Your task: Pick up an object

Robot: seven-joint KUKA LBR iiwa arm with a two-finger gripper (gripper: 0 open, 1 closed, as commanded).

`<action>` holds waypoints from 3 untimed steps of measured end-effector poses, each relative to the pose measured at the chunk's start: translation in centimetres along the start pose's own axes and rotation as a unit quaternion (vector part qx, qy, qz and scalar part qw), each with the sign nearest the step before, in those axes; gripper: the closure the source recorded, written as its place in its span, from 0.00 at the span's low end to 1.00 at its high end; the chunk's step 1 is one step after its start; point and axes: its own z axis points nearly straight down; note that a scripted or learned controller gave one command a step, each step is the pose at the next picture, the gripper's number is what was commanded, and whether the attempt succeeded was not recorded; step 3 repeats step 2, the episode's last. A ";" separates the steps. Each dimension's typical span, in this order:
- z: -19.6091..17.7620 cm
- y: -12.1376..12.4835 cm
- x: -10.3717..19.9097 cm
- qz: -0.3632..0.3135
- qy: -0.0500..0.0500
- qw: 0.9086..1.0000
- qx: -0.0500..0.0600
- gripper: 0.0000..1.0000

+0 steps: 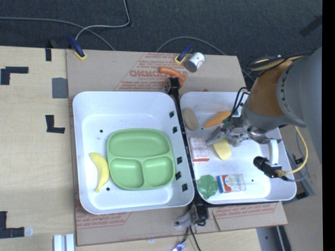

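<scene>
My gripper (222,135) hangs low over the middle of the right bin (277,192), reaching in from the right. A pale yellow block (223,151) lies just below it, touching or nearly so. An orange carrot (216,120) lies just above it, partly covered by the wrist. A tan oval piece (190,119) rests near the bin's left wall. A small red and white packet (199,150) lies left of the yellow block. Near the front edge sit a green leafy piece (207,186) and a white card with red and blue print (231,183). Nothing is seen held.
The left bin (84,114) holds a green divided plate (140,158) and a yellow banana (100,170) beside it. The grey arm with its orange band (264,95) covers the right bin's far right corner. Clamps and a small white cylinder (194,61) sit behind the bins.
</scene>
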 end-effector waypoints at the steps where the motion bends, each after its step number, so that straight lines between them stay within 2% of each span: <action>1: -1.0 0.1 -0.1 0.000 -0.001 1.000 -0.001 1.00; 2: -9.8 0.1 7.9 -0.001 0.000 1.000 0.001 1.00; 3: -9.8 0.1 7.9 -0.001 0.000 1.000 0.001 1.00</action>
